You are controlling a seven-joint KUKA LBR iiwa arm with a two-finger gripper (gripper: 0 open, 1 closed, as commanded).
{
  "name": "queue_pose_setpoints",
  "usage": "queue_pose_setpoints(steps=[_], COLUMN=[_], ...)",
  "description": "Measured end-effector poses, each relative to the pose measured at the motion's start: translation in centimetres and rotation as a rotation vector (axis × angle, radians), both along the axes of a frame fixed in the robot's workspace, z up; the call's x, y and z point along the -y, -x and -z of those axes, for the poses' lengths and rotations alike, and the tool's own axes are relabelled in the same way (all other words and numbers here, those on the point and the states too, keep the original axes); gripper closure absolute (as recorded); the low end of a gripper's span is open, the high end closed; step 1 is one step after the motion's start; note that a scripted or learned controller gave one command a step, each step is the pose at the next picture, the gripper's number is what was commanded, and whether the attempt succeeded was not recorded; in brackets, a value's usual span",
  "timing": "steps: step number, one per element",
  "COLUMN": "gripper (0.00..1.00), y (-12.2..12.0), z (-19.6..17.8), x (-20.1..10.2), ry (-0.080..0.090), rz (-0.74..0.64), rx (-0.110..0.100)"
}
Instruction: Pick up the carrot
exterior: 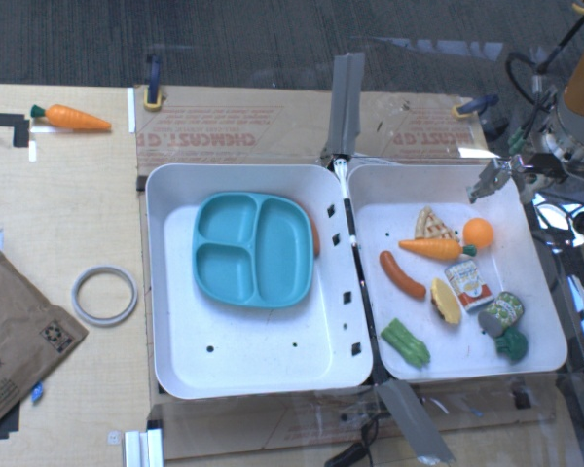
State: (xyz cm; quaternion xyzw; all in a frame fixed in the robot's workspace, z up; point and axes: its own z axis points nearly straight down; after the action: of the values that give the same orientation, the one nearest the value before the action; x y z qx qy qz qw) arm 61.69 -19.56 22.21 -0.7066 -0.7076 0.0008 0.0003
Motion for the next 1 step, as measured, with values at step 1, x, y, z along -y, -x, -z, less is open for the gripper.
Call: queue_pose_setpoints(steps=[1], gripper=[0.00], y=[3.48], z=[11.95], x=[1.50], ry=[-0.007], rz=[0.183], rx=[0.004])
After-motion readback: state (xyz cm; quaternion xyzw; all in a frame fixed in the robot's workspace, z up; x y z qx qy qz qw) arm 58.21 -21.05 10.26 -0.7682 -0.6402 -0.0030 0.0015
